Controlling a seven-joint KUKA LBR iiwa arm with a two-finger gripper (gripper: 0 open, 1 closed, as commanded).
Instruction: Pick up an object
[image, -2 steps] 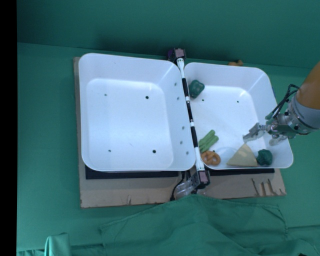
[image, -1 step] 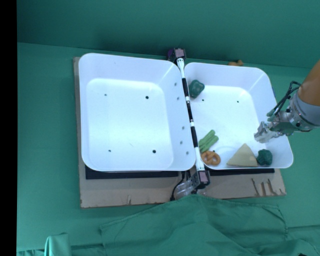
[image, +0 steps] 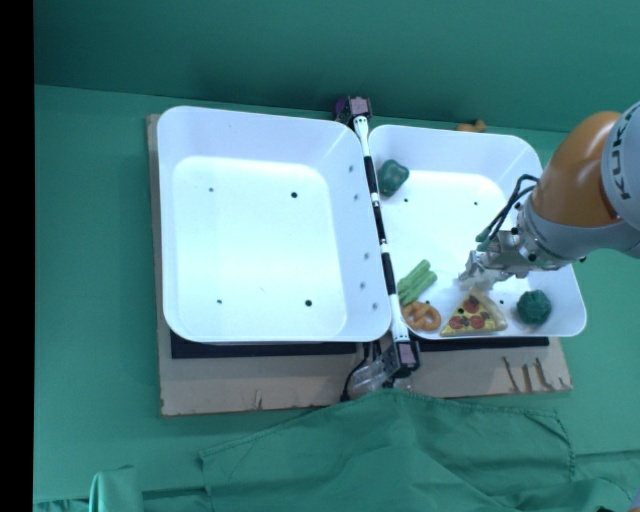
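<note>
The robot's hand (image: 478, 276) hovers low in the right bin (image: 450, 140), just above a pizza slice (image: 473, 317); its grip cannot be told.

pizza slice (image: 473, 318) between pretzel (image: 422, 317) and broccoli (image: 533, 307)

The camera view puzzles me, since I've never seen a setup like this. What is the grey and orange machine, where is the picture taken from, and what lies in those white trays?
One camera looks down at a slant on a bench. The grey and orange machine is a robot arm reaching in from the right. Its claw hangs low over the right bin, just above a toy pizza slice. Also there: a pretzel, green beans, a green pepper and broccoli. I can't tell whether the claw holds anything. The left bin sits beside it.
</note>
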